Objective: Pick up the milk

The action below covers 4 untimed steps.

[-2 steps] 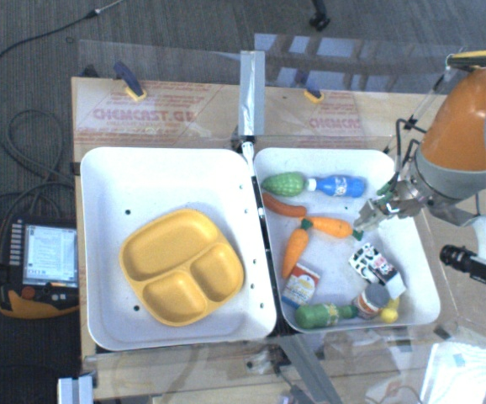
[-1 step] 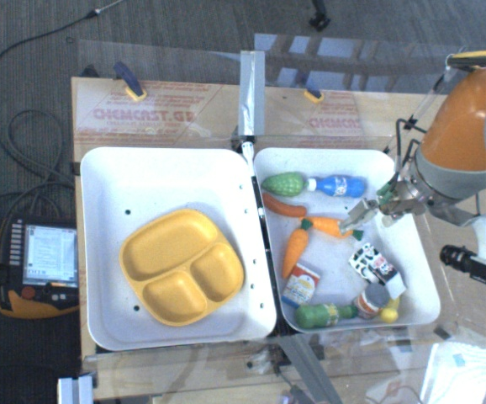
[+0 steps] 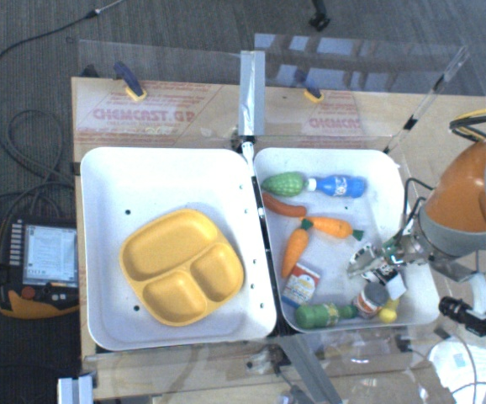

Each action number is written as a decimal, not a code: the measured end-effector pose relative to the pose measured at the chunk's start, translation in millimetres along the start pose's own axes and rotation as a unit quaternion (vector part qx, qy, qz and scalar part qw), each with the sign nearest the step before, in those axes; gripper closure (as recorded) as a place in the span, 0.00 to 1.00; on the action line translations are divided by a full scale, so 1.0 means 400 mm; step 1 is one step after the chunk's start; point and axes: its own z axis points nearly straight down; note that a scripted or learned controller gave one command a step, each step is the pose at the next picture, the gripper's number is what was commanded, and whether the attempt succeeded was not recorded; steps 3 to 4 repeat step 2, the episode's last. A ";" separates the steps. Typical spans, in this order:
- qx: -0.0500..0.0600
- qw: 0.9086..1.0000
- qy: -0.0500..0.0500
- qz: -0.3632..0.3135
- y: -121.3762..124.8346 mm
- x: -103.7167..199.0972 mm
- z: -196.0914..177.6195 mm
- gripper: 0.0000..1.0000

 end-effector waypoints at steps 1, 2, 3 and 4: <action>0.000 1.000 0.001 -0.001 0.002 0.003 -0.023 1.00; 0.000 1.000 -0.001 -0.023 0.042 0.136 -0.302 1.00; 0.000 1.000 -0.001 -0.023 0.042 0.136 -0.302 1.00; 0.000 1.000 -0.001 -0.023 0.042 0.136 -0.302 1.00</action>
